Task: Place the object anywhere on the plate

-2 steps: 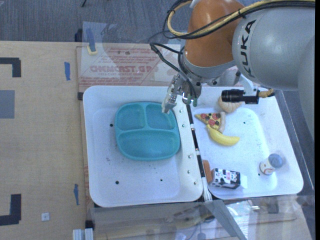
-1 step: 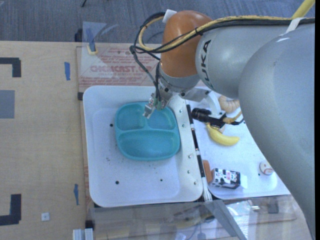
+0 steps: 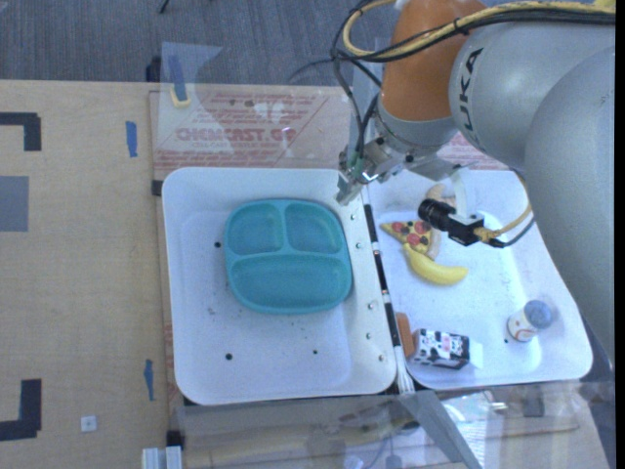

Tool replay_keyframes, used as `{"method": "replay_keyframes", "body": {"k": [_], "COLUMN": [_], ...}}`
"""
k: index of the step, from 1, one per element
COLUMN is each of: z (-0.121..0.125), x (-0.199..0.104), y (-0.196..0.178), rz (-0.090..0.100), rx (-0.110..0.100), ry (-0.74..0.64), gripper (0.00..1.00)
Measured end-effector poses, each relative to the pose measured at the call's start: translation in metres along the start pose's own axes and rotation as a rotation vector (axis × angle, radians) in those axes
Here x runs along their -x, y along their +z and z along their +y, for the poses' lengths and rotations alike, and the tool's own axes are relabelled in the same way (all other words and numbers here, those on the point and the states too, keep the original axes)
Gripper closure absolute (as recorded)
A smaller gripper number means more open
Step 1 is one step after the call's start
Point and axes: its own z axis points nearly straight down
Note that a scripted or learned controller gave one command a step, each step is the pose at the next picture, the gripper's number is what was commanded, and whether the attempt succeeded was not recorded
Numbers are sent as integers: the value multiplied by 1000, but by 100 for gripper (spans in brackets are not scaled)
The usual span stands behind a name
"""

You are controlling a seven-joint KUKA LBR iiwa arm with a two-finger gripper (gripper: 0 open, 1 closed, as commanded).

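Note:
A teal plate (image 3: 288, 255) with three compartments lies in the left bin (image 3: 195, 291), and nothing rests on it. My gripper (image 3: 349, 189) hangs over the divide between the two bins, just past the plate's far right corner. In the right bin (image 3: 557, 360) a yellow banana (image 3: 437, 269) lies beside a toy pizza slice (image 3: 410, 233), both to the right of the gripper and nearer the front. I see nothing held at the gripper's tip.
A black-and-white box (image 3: 440, 348) sits at the right bin's front left, with a thin orange piece (image 3: 402, 329) by the divider. A small blue and white-orange object (image 3: 530, 320) lies at the front right. The big grey arm covers the right bin's far side.

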Motion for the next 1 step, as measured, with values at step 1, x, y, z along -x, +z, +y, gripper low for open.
{"method": "replay_keyframes", "body": {"k": [1], "z": [-31], "x": [-55], "y": [0], "rz": [5], "rx": [-3], "ry": [-329], "gripper": [100]}}
